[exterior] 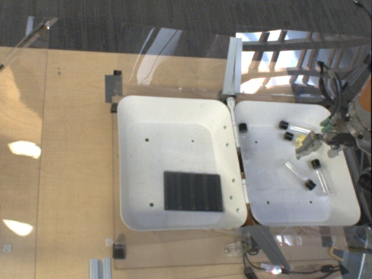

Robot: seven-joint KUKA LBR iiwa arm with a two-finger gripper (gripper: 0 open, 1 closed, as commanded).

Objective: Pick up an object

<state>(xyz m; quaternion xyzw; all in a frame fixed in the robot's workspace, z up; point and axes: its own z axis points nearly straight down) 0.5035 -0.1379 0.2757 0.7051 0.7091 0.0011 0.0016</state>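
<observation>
Several small clear vials with black caps lie in the right bin (279, 211). One vial (290, 127) lies near the back, with a loose black cap (288, 136) just in front of it. Two more vials (299, 175) (319, 175) lie in the middle right, and a lone black cap (242, 128) sits by the left wall. My gripper (319, 148) hangs over the right side of this bin, just above the vial nearest it. Its fingers (306, 146) stand apart, open, with nothing between them.
A black ridged rectangular pad (193, 191) lies at the front of the left bin (151, 121). A metal post (232, 65) rises behind the gap between the bins. Cables and the arm's body (349, 106) crowd the right bin's far right edge.
</observation>
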